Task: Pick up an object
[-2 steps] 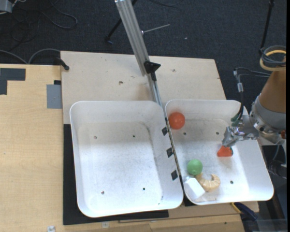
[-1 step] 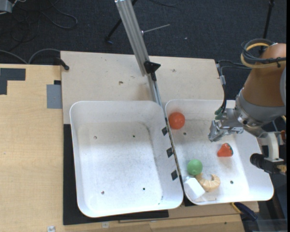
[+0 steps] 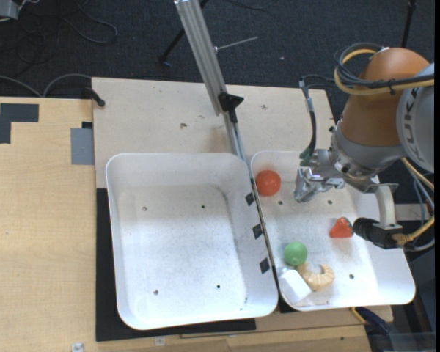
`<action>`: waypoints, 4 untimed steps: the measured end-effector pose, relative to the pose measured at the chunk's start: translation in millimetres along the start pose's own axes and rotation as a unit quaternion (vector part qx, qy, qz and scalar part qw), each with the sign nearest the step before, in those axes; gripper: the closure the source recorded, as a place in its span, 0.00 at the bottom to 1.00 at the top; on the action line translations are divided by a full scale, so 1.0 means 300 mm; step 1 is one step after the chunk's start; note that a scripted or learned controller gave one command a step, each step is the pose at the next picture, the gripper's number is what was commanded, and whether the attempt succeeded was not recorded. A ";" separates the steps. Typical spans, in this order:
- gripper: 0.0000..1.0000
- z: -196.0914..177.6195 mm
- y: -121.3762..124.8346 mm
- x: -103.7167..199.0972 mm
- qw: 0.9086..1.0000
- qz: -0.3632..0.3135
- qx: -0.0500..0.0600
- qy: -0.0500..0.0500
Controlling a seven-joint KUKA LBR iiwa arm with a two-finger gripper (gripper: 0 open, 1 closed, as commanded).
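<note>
In the right bin (image 3: 385,288) lie an orange ball (image 3: 268,182) at the upper left, a small red strawberry-like piece (image 3: 341,229) to the right, a green ball (image 3: 295,254), a tan croissant-shaped piece (image 3: 319,276) and a white block (image 3: 294,284) near the front. My gripper (image 3: 305,191) hangs over the bin's upper middle, just right of the orange ball and apart from it. Nothing shows between its fingers.
The left bin (image 3: 132,196) lies beside the right one, split from it by a divider with black clips (image 3: 255,229). A slanted metal rail (image 3: 205,57) rises from the back of the bench. A black cable runs by the wrist.
</note>
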State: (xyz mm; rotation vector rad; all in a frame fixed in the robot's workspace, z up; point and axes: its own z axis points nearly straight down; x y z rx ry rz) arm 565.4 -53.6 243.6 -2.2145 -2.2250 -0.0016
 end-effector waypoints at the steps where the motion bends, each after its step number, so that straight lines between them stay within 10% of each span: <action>1: 1.00 -0.021 0.079 0.163 1.000 0.000 0.000 0.000; 3: 1.00 0.061 0.273 0.470 1.000 0.001 0.000 -0.001; 4: 0.00 0.059 0.269 0.468 1.000 -0.001 0.001 -0.002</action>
